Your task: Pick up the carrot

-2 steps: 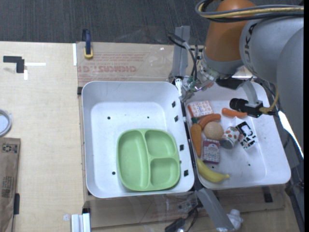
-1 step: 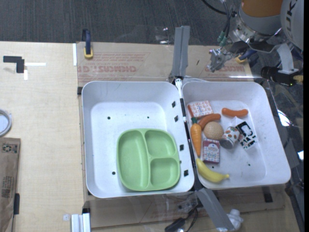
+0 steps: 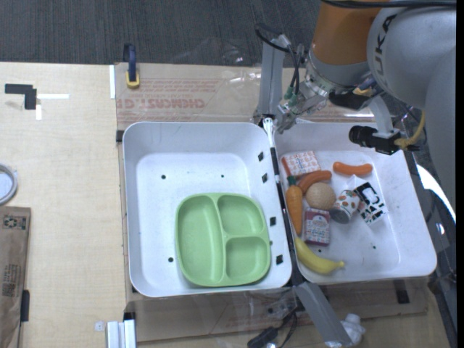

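Carrot (image 3: 294,207): orange, tapered, with a small green stub at the end nearest the bin's far wall. It lies lengthwise in the right bin (image 3: 406,256), hard against that bin's left wall, the one it shares with the left bin (image 3: 145,194). Nothing on top of it; full length visible.

Neighbours, all placed off the carrot:
- Red-and-white packet (image 3: 299,162) just beyond its green end, toward the far wall.
- Red-orange sausage-shaped piece (image 3: 316,179) touching or nearly touching its upper right side.
- Tan egg-like ball (image 3: 320,196) just right of its middle.
- Small dark-red carton (image 3: 317,227) just right of its lower half.
- Banana (image 3: 316,259) just past its tip, toward the near wall.
- Printed can (image 3: 346,206) and a black-and-white box (image 3: 370,202) further right, past the ball.
- Second small orange piece (image 3: 352,169) well to the right, toward the far wall.

Gripper (image 3: 283,120): sits over the far-left corner of the right bin, about at the rim, beyond the carrot's green end and apart from it. The packet lies between the two. Fingertips are small and lost in cables and the rim, so I can't tell if they're spread or closed; probably nothing between them, but the view is poor there. Carrot is not in the gripper.

Left bin holds a green divided plate (image 3: 223,239), well left of the carrot across the shared wall.
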Controlling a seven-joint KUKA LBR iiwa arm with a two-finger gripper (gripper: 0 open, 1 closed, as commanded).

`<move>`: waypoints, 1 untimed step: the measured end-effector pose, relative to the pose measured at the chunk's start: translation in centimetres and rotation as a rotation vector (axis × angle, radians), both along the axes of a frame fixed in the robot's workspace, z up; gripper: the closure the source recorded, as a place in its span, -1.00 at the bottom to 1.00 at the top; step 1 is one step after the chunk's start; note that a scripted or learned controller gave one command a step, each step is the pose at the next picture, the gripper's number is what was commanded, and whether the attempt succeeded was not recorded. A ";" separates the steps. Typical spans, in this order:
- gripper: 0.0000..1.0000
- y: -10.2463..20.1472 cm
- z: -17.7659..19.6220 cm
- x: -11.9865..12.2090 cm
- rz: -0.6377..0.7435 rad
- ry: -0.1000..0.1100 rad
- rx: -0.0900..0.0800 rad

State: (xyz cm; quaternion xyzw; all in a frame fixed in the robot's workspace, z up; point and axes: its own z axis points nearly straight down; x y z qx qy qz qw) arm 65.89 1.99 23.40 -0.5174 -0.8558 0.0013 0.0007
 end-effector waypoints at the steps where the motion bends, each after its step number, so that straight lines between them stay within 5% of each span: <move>1: 1.00 5.4 -4.3 0.0 0.298 -0.001 0.001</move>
